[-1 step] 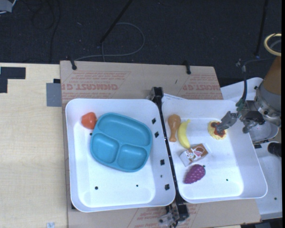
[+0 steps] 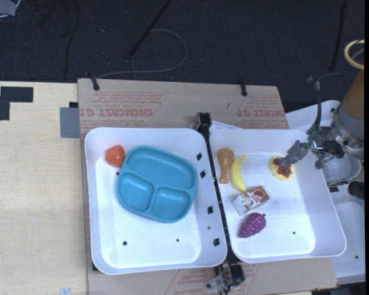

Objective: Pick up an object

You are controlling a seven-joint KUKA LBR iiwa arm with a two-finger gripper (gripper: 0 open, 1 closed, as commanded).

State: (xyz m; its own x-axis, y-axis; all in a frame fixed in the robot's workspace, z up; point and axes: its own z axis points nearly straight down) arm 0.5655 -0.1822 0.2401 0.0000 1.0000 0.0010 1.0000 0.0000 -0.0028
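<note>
The right bin (image 2: 323,223) holds a brown drumstick (image 2: 225,163), a yellow banana (image 2: 238,173), a small printed carton (image 2: 252,198), a purple grape bunch (image 2: 252,224) and a small yellow-and-red toy (image 2: 281,169). My gripper (image 2: 291,160) reaches in from the right edge of this bin and sits low, right at the upper right side of the yellow-and-red toy. I cannot tell whether it touches the toy. In the left bin (image 2: 104,238) lie a blue divided plate (image 2: 157,184) and an orange-red tomato (image 2: 115,156).
The grey arm (image 2: 347,125) with its orange band stands over the right bin's far right corner. A black divider (image 2: 212,189) runs between the bins. Bare white floor shows in the right bin's front right part and along the left bin's front.
</note>
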